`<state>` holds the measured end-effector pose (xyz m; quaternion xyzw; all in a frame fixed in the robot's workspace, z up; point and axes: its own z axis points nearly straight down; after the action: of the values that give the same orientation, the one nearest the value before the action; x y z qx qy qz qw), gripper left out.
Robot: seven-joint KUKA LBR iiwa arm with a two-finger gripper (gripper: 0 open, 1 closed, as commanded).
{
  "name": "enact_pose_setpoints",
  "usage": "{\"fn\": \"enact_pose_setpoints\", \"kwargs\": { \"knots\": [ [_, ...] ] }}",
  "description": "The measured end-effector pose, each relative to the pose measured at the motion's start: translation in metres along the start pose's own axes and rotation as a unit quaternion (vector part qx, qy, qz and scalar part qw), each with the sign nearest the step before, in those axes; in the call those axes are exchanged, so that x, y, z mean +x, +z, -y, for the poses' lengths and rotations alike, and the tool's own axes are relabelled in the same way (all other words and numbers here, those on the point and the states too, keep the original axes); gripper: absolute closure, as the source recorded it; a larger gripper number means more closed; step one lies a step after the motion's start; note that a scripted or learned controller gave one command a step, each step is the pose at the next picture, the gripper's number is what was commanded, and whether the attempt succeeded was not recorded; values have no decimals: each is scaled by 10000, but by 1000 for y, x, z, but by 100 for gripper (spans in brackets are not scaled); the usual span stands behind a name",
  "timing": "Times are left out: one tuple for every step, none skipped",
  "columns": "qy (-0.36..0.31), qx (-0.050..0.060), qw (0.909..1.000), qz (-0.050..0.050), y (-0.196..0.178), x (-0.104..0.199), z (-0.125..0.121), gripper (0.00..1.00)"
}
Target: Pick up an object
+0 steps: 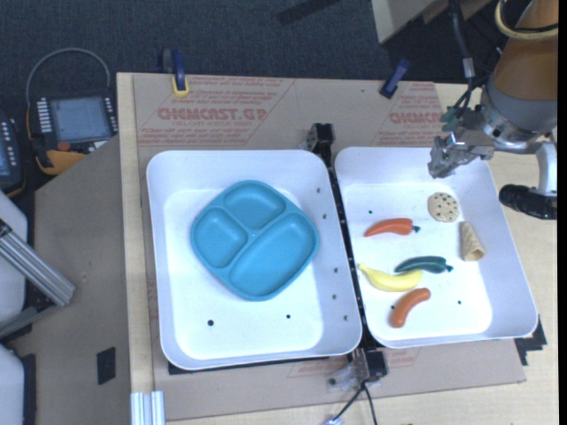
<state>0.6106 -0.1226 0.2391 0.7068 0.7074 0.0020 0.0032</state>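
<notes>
Nearest in the right bin lies a sausage, then a banana touching a dark green pepper; beyond them sit a red pepper, a cone by the right wall and a cookie. The left bin holds a blue plate with three compartments. At the far end of the right bin the gripper hangs just beyond the cookie with nothing seen between its fingers, and I cannot tell whether they are open or closed.
</notes>
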Motion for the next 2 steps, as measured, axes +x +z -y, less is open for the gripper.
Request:
{"fn": "enact_pose_setpoints", "kwargs": {
  "knots": [
    [-2,-6,10000,4,-54,0,-2,100],
    [-19,52,10000,-18,-34,47,6,100]
  ]
}}
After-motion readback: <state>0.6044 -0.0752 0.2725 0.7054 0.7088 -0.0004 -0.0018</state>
